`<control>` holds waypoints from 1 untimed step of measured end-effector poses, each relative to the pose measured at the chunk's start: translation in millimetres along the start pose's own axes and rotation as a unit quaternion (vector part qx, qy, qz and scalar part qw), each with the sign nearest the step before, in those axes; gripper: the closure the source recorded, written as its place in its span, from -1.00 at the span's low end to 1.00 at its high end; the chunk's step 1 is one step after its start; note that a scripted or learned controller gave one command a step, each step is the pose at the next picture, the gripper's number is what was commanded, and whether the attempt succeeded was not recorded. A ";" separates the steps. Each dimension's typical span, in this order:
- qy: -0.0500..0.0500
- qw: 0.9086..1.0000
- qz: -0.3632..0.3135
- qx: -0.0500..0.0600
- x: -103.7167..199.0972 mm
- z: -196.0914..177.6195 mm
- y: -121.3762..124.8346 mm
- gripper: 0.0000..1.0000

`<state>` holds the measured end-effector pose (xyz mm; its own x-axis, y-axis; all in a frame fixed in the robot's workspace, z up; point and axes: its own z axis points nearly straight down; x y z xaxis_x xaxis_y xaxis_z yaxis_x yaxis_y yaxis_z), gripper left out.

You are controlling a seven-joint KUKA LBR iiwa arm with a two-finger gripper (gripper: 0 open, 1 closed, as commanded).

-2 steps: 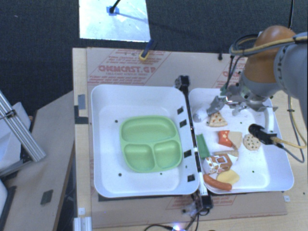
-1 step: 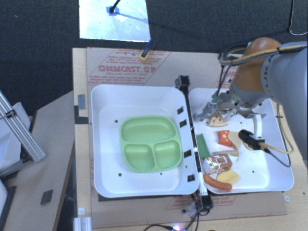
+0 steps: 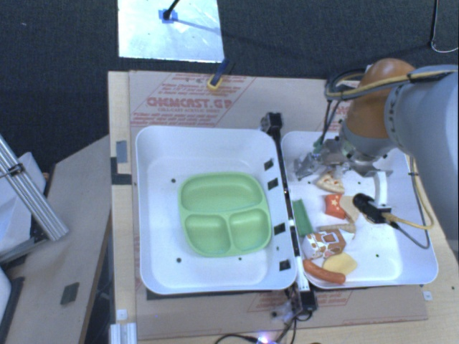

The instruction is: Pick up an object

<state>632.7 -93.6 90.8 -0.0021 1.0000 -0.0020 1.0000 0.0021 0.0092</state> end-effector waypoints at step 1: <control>-0.004 1.000 0.001 -0.008 -3.8 -14.5 3.6 1.00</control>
<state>636.1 -97.4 105.4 0.0010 0.9999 -0.0107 0.9997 -0.0007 0.0256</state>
